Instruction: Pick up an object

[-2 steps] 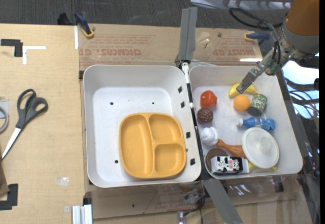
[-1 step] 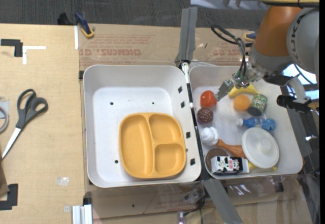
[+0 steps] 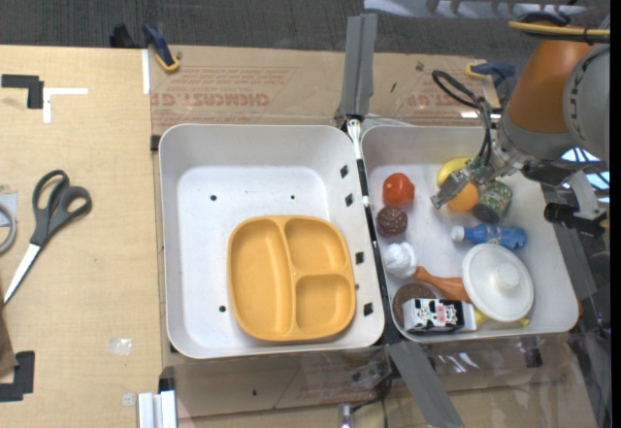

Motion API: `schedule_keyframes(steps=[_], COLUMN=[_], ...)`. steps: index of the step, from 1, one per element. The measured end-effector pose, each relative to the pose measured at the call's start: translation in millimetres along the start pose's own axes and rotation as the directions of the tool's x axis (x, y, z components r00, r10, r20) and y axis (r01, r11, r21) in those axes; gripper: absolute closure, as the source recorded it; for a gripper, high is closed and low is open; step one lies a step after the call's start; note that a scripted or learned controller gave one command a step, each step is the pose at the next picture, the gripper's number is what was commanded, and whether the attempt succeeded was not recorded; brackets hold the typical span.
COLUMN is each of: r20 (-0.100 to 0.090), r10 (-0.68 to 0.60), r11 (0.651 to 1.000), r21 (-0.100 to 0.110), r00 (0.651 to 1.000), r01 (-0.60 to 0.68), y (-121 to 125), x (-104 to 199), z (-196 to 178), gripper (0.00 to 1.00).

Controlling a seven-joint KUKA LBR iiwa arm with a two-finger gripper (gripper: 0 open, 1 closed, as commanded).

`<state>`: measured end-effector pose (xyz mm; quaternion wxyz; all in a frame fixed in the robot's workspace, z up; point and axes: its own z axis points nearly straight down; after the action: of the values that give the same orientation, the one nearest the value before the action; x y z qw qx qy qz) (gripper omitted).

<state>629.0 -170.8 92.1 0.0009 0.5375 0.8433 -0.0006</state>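
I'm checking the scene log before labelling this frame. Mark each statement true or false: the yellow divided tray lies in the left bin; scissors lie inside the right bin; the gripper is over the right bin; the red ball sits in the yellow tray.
1. The yellow divided tray lies in the left bin. True.
2. Scissors lie inside the right bin. False: the scissors lie on the bench, left of both bins.
3. The gripper is over the right bin. True, beside an orange object.
4. The red ball sits in the yellow tray. False: the red ball sits in the right bin.
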Motion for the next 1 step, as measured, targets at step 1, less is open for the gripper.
schedule_keyframes(steps=[1], r20=[0.003], r10=[-0.004], r11=[1.0], r21=[-0.001], r00=[1.0], r01=[0.004], y=[1.0], x=[-0.1], z=[-9.7], gripper=[1.0])
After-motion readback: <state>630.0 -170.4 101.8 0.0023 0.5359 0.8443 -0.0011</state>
